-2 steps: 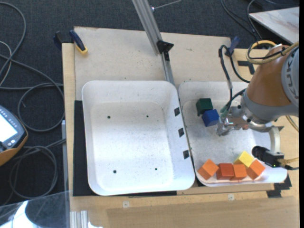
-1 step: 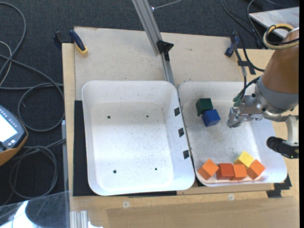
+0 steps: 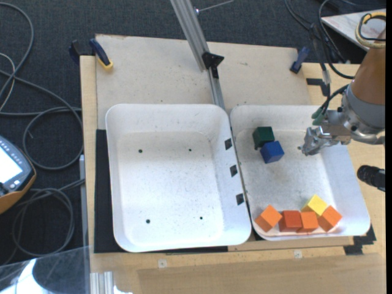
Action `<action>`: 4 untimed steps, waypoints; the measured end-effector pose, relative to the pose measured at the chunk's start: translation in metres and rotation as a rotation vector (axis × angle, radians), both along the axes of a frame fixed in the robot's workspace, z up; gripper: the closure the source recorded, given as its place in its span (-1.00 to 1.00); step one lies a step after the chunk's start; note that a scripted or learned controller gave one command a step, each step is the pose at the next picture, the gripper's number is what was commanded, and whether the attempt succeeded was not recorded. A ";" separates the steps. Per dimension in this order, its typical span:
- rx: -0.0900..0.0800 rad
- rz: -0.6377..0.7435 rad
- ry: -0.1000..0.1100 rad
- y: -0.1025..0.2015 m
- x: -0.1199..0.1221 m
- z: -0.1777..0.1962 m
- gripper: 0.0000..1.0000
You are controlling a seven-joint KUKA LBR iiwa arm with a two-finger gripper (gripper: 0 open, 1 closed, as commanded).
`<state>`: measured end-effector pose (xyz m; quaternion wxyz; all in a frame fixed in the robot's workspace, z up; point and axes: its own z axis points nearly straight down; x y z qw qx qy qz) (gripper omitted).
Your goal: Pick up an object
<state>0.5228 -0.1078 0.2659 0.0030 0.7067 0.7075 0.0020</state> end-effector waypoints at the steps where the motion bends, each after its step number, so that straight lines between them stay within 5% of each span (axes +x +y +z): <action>1: 0.005 0.005 0.010 0.056 0.007 -0.015 1.00; 4: 0.003 0.005 0.006 0.198 0.037 -0.010 1.00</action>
